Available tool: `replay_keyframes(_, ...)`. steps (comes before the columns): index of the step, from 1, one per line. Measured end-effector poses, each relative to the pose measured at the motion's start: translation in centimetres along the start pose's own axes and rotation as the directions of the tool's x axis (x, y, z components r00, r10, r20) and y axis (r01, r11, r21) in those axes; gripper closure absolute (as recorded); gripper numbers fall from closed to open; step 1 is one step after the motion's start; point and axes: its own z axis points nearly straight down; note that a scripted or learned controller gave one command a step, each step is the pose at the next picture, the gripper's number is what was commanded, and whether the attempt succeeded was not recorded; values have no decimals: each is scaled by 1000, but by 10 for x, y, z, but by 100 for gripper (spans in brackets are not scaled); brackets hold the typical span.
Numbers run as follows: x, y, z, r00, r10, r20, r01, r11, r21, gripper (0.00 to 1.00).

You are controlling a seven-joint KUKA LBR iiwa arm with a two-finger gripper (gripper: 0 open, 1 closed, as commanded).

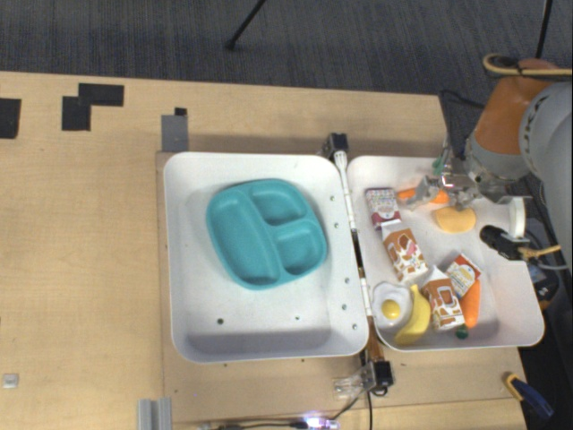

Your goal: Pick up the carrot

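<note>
The carrot (472, 303) is orange with a green end. It lies in the right bin (510, 330) near its front right corner, beside a small carton (441, 303). My gripper (445, 184) hangs over the back of the same bin, well behind the carrot and apart from it. A small orange piece (407, 194) lies just left of the gripper, and a yellow-orange lump (455, 220) lies just in front of it. No object can be seen held in the gripper.
The right bin also holds a pink packet (381, 202), a snack box (405, 253), a fried egg (390, 309), a banana (414, 319) and a second small carton (461, 274). A teal divided plate (267, 231) lies in the left bin (188, 330).
</note>
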Motion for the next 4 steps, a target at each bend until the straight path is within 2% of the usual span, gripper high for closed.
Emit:
replay_keyframes(1,1,2,-12,1000,-7,2,7,1000,-2,100)
replay_keyframes(2,1,3,-13,1000,-8,2,8,1000,-6,0)
replay_keyframes(3,-10,9,2,1000,17,-1,-17,1000,14,0)
replay_keyframes(4,-10,8,-9,1000,8,1,-8,1000,25,100)
